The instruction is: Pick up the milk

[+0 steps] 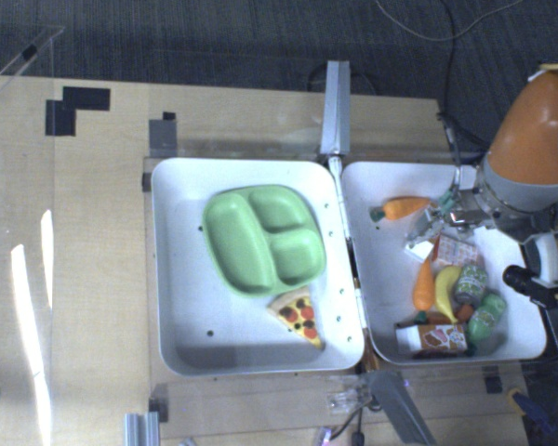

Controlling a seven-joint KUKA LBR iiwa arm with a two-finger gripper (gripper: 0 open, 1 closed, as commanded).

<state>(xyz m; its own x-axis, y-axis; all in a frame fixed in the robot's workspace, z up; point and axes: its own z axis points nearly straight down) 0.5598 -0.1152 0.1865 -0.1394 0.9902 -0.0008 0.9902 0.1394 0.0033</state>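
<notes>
Pizza slice toy [298,316] lies at the near edge of the left bin [181,277], just below a green divided plate [263,235].
Wide bare floor rings the plate there. Right bin [377,277] is crowded along its near-right corner: the milk [435,339], a brown-and-white carton lying flat at the near edge, print too small to read, beside a banana [446,289], two carrots and green pieces. Over its far half, the tool [444,214] is too blurred to tell whether released or clenched.

Bright, even light — slight softness
</notes>
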